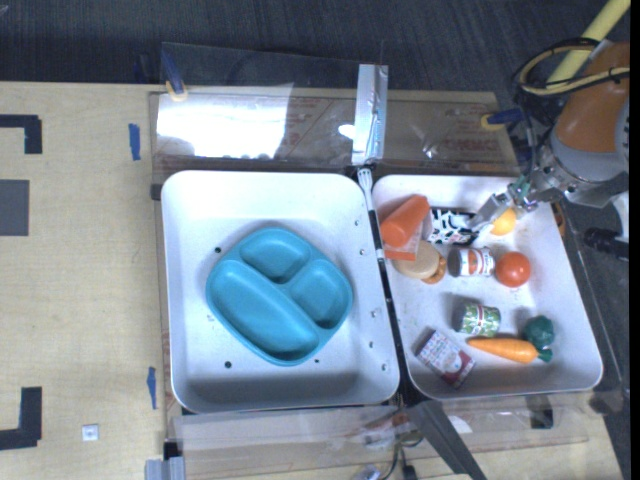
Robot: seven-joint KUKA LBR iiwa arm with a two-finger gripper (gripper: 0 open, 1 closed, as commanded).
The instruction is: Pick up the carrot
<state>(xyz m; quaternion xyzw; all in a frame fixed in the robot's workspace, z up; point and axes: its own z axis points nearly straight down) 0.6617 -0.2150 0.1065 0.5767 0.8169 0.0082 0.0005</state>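
One carrot (503, 349) lies well apart from the tool (505, 208).

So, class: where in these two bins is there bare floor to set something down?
Left bin: bare floor rings the blue tray, widest along the near and left walls. Right bin: crowded, with the carrot beside the can; only its near-right corner is bare.

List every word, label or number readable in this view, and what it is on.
None can be read.
Small can: label blurred.
Small bottle: label blurred.
Flat packet: print too small.
Black-and-white carton: a pattern, no legible text.
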